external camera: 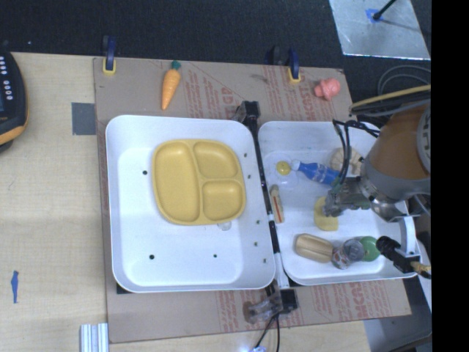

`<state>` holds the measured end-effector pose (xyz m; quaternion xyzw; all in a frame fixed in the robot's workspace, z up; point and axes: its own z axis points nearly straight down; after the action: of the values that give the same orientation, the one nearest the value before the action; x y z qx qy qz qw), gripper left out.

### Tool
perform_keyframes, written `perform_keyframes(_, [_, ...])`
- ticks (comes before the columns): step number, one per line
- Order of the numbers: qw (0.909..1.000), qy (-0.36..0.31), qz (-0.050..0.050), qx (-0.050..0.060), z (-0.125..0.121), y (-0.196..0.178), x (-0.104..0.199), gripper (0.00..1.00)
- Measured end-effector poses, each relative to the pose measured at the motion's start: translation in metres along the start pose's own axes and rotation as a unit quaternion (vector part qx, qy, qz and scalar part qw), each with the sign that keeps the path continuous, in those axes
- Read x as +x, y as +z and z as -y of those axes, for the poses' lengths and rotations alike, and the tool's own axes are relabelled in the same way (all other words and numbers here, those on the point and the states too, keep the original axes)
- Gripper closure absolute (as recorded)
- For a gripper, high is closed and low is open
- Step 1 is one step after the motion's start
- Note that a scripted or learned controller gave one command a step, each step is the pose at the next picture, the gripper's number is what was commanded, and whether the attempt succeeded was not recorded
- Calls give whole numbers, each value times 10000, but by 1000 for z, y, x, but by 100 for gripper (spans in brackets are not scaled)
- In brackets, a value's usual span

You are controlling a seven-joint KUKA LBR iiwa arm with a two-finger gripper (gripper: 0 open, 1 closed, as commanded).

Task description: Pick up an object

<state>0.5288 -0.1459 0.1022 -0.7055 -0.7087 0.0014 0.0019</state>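
the arm [399,156] reaches into the right bin [293,134]; its gripper [335,204] sits directly over a yellow block [325,219], touching it from above. finger spread: i cannot tell.

We see a fairly bright, even light from overhead that washes the two white bins [183,270] nearly featureless, with soft glare along the left bin's floor and only faint shadows under the yellow divided plate [198,180]. The dark floor beyond the bench [51,196] falls almost to black (one pale patch at upper right catches light). The picture is soft and slightly grainy, and the small items in the right bin blur together.
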Motion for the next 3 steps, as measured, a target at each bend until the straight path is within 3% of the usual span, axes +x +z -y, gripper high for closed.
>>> perform_keyframes(1, [10000, 23, 15, -29, 30, -52, -31, 100])
perform_keyframes(2, [10000, 10, 5, -16, 30, -49, -29, 0])
perform_keyframes(3, [10000, -29, -3, -23, -38, -15, 7, 0])
